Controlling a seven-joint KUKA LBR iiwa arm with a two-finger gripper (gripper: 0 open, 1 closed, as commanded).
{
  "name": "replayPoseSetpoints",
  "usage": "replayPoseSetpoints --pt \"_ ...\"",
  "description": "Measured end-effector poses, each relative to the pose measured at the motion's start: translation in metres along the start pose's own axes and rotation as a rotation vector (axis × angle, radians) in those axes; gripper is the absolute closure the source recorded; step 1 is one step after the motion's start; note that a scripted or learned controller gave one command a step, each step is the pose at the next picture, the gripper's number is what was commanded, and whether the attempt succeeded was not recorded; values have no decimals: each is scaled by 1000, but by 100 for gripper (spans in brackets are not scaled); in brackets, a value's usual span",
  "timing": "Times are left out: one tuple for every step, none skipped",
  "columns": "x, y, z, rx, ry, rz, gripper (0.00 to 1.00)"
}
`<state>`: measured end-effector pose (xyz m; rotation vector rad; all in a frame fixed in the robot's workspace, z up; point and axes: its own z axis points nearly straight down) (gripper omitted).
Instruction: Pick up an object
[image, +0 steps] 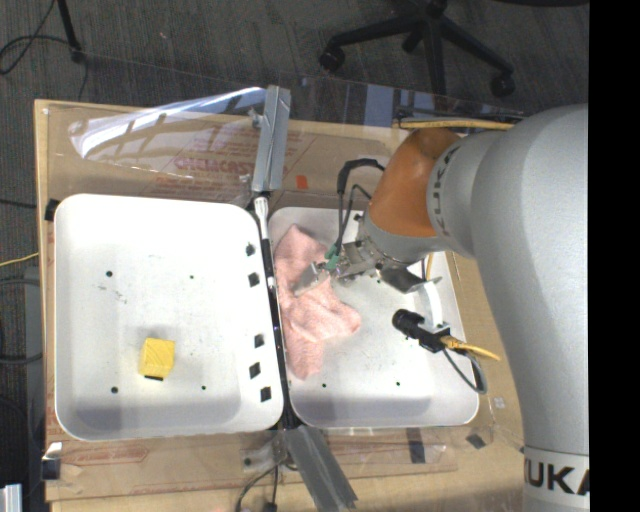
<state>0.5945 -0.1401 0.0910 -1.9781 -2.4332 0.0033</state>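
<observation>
We saw gripper (328, 268) down in rt bin (440, 405), on pink cloth (315, 320); finger state not discernible. Yellow block (158, 357) in lt bin (75, 230).

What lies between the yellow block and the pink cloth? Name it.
In the camera view, bare white floor of the left bin stretches right from the yellow block, then come the two bins' adjoining rims with a metal divider bar, then the pink cloth.

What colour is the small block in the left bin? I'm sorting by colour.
Yellow; the block shows clearly in the camera view, in the left bin.
</observation>
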Motion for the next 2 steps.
replayPoseSetpoints --pt "1 1 -8 3 4 -6 100" --pt "-9 34 -140 2 -2 315 100"
